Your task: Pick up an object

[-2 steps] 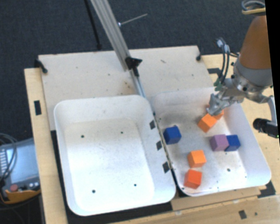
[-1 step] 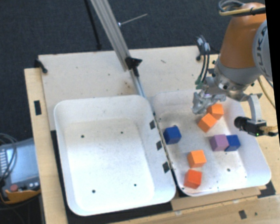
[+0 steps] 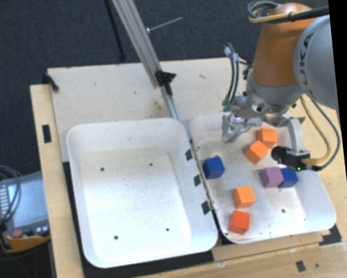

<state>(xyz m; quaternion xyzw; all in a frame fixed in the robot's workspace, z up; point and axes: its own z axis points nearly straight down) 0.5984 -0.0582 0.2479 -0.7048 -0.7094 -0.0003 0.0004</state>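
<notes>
White plastic forms two shallow bins on the tabletop (image 3: pixel 51 179). The left bin (image 3: pixel 81 139) is shown bare. In the right bin (image 3: pixel 320 215) are held a blue cube (image 3: pixel 213 167), four orange cubes (image 3: pixel 243 196), a purple cube (image 3: pixel 270 176) and a second blue block (image 3: pixel 289 177). The tool (image 3: pixel 233 129) is seen at the bin's upper left; whether it is apart or together cannot be told.

The robot arm (image 3: pixel 287 43) is cut off at the right edge and hides the back of the right bin (image 3: pixel 317 213), and a purple block (image 3: pixel 270 176) covers part of a blue block (image 3: pixel 289 177)
</notes>
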